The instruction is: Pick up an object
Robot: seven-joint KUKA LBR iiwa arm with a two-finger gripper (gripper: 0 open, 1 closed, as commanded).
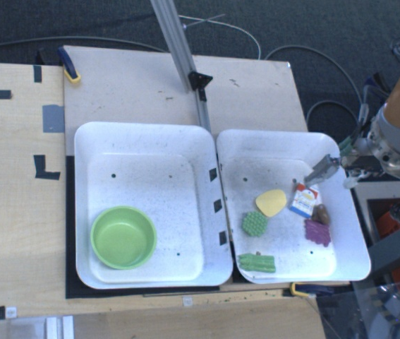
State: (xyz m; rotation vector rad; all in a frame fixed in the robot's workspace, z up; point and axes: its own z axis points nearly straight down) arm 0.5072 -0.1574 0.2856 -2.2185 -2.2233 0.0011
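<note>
A blue-and-yellow clamp (68,65) sits at the counter's (16,154) far left corner; a metal pole (176,34) slants overhead.

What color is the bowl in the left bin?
The bowl is light green, seen clearly in the camera view.

bowl (123,237) in left bin (87,189) | toys (271,203) in right bin (348,253)
</note>
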